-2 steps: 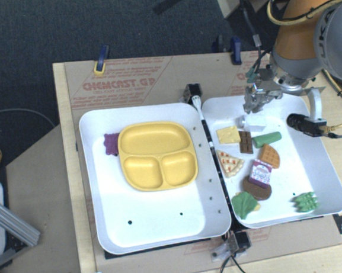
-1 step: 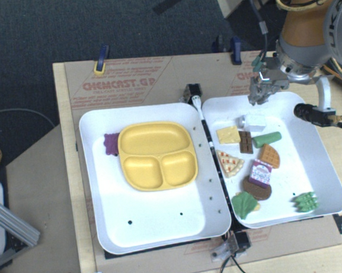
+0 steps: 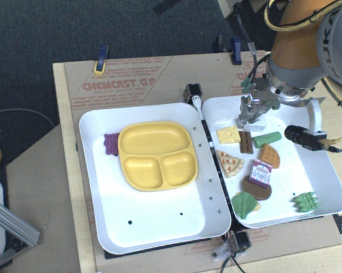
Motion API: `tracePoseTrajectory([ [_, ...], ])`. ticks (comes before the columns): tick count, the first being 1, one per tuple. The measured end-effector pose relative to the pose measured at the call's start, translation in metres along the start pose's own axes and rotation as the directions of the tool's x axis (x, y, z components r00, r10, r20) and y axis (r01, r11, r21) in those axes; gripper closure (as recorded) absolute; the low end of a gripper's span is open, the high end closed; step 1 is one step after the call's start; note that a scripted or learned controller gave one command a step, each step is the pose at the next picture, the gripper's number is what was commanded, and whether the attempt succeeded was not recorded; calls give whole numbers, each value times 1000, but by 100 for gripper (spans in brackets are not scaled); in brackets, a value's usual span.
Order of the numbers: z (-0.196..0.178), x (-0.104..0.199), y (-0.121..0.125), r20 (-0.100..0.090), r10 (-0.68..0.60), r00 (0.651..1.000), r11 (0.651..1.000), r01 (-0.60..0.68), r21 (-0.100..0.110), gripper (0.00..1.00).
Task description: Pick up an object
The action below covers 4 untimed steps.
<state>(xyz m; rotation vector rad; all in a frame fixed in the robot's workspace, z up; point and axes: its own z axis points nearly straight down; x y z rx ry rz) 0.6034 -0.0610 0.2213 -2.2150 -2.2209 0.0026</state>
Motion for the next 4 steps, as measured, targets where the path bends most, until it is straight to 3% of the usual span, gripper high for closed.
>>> tracePoseTrajectory([
  [3,7,116,-97,0,-2,1000,1000,2,1,100],
  [4,-10,116,-100,2,2,1000,1000,-2,-7,100],
])
